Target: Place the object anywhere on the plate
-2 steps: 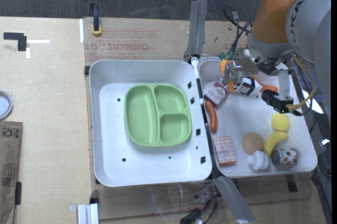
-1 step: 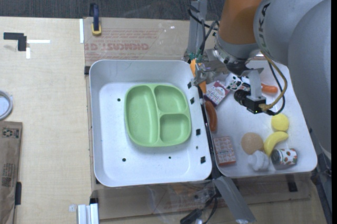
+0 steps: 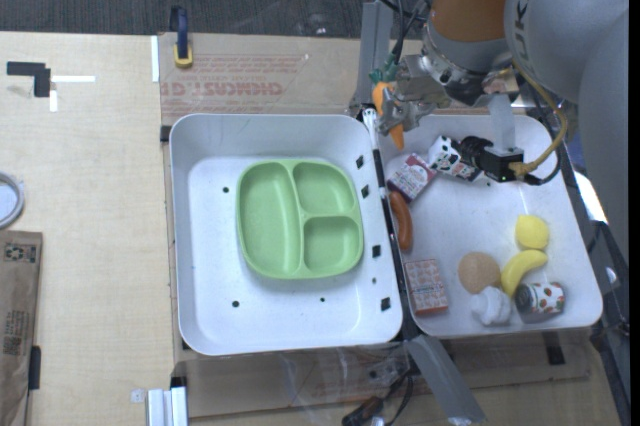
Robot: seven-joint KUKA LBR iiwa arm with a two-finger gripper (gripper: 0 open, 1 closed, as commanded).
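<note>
Overhead, the green three-compartment plate [image 3: 300, 218] lies in the left white bin [image 3: 200, 314] with nothing on it. The claw [image 3: 398, 119] hangs at the right bin's [image 3: 585, 304] eleven o'clock corner, near an orange object [image 3: 381, 97]; whether it grips anything I cannot tell. Toys crowd the right bin: a sausage [image 3: 403, 219] along its nine o'clock wall, a banana [image 3: 522, 270] and lemon [image 3: 532, 232] toward four o'clock.

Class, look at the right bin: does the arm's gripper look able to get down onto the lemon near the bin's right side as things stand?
Probably yes. The lemon lies uncovered in the right bin, with only the banana touching its lower side. The gripper is at the bin's far left corner, and no taller thing stands between them.
</note>
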